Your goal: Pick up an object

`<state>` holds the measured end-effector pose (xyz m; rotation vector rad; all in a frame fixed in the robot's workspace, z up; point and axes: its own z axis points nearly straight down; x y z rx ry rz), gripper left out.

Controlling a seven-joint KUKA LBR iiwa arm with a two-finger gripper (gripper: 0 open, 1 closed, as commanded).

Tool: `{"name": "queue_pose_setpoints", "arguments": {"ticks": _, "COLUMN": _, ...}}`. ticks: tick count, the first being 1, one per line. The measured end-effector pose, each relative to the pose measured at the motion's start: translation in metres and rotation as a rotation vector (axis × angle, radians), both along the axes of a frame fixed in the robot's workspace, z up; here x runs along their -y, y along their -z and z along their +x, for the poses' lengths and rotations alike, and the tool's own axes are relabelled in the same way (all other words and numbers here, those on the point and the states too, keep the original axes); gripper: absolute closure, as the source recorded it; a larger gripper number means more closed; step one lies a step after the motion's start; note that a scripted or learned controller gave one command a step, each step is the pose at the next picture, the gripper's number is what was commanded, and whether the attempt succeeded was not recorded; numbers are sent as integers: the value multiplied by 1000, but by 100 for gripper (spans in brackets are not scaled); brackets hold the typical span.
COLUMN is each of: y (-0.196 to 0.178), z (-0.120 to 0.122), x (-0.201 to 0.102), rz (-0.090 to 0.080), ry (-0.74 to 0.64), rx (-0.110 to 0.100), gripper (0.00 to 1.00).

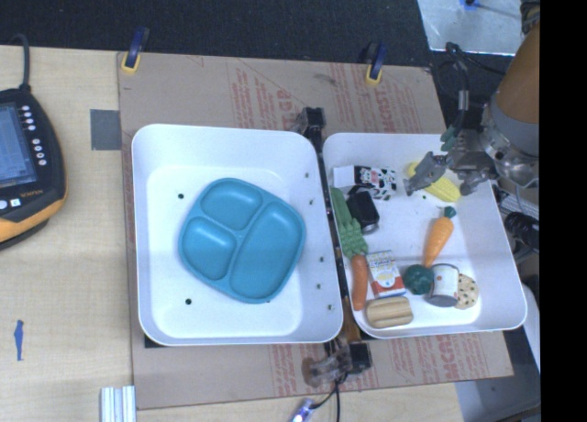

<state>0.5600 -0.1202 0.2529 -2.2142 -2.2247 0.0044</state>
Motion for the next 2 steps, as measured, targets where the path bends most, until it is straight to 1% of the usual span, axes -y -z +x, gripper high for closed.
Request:
{"name": "queue_pose_setpoints", "arguments": {"ticks": 1, "y": 111, "z": 34, "x": 93, "rz": -2, "ry": 1, "rx": -3, "gripper": 0}}
{"name": "queue_pose_setpoints", "arguments": {"ticks": 2, "y": 162, "z": 0, "x": 80, "rz": 0, "ry": -1, "rx": -1, "gripper": 0}}
